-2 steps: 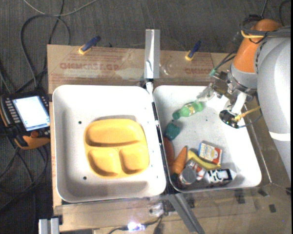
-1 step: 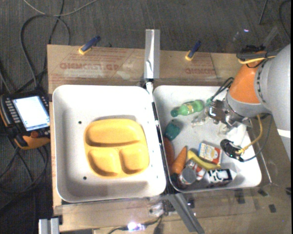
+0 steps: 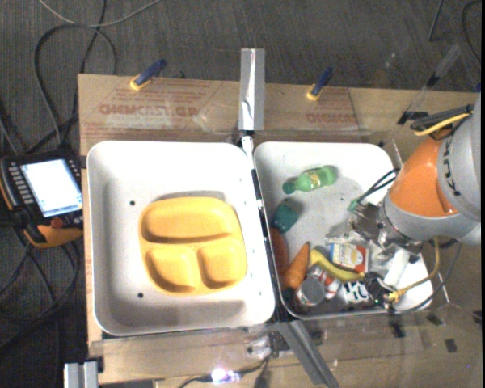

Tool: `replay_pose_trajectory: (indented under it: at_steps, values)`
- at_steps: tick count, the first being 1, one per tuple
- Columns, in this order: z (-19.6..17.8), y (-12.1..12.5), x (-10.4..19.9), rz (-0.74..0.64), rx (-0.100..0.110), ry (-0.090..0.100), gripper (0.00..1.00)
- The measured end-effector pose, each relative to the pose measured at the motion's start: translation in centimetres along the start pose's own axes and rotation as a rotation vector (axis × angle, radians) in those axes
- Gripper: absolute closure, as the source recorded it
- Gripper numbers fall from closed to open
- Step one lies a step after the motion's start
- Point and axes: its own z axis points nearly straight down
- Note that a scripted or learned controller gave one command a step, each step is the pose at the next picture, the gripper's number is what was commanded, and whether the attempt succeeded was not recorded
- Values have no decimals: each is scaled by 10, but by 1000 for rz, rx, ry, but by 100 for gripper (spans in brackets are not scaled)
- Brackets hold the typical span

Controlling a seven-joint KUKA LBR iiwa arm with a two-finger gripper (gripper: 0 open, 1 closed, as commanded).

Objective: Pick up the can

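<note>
At the far left, outside the bench, one handheld pendant (image 3: 44, 191) with a lit screen is lying on the dark floor. Two white bins are sitting side by side on the bench. The left bin (image 3: 113, 241) is holding one yellow divided tray (image 3: 194, 243) with three compartments, lying flat near the middle. Behind the bins, two blue clamps (image 3: 148, 73) are fixing a cardboard sheet (image 3: 166, 107).

In the right bin (image 3: 339, 153), the can (image 3: 310, 290) is standing at the front edge, a little left of the middle of the bin. It is looking like a small metal can seen from above, with a dull grey round top; its label I cannot read. One orange carrot (image 3: 297, 265) is leaning just beside it on the left, and one dark reddish long item (image 3: 280, 249) is lying along the left wall. Further back there are one teal round object (image 3: 285, 215) and one green bottle (image 3: 310, 179) lying on its side. Right of the can, one yellow banana (image 3: 336, 266) is curving across one small box with a red and white label (image 3: 349, 255), and one dark black-and-white packet (image 3: 357, 290) is lying at the front.

The gripper (image 3: 374, 226) is hanging over the right part of this bin, under the orange band of the arm (image 3: 424, 188), near the labelled box and apart from the can. How far its claw is open, I cannot tell, and nothing is visibly held.
</note>
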Motion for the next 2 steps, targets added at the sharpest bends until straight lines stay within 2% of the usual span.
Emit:
replay_pose_trajectory:
  at_steps: [1,2]
  values:
    - [-27,43,-8,-55,15,-2,0]
    - [0,2,27,96,-1,-5,0]
